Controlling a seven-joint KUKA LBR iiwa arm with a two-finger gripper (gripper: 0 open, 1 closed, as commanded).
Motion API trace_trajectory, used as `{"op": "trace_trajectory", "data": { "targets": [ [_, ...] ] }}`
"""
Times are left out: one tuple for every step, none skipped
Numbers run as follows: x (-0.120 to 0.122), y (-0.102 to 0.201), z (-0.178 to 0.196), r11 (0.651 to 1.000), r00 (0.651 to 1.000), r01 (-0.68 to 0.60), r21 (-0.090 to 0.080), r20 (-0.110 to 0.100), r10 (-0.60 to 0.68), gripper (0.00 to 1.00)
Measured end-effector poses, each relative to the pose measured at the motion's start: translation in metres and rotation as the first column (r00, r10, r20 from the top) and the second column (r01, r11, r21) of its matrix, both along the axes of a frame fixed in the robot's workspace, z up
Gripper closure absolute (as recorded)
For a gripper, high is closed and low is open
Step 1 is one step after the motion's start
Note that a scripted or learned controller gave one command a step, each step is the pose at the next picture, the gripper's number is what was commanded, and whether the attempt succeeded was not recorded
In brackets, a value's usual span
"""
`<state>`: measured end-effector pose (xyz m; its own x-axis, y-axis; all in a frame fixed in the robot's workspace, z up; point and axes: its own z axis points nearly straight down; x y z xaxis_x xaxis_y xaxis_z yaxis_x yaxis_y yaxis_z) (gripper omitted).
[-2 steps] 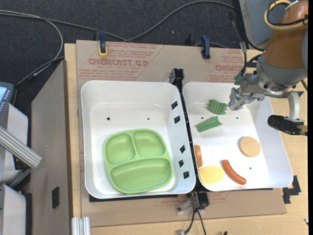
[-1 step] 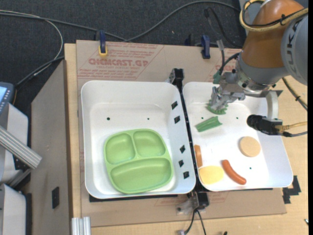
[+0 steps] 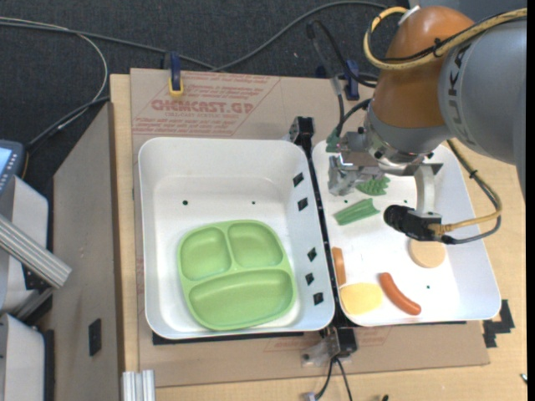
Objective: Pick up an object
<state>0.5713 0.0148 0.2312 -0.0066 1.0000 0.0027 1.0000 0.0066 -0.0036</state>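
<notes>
My end effector [image 3: 349, 180] hovers low in the right bin [image 3: 468, 266] by the green toy [image 3: 356, 211], grip state I cannot tell, nothing visibly held, so the pick is yet to do, with sausage [image 3: 400, 294] nearby too.

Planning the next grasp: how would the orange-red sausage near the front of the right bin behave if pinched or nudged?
The sausage looks round and elongated, so a nudge across its length would likely roll it. Its glossy skin suggests smooth plastic that may slip. It lies apart from the yellow piece, leaving room alongside.
</notes>
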Motion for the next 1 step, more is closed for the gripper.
{"op": "trace_trajectory", "data": {
  "targets": [
    [0.0002,0.0563,-0.0121,1.0,1.0,0.002,-0.001,-0.001,-0.002,1.0]
  ]
}}
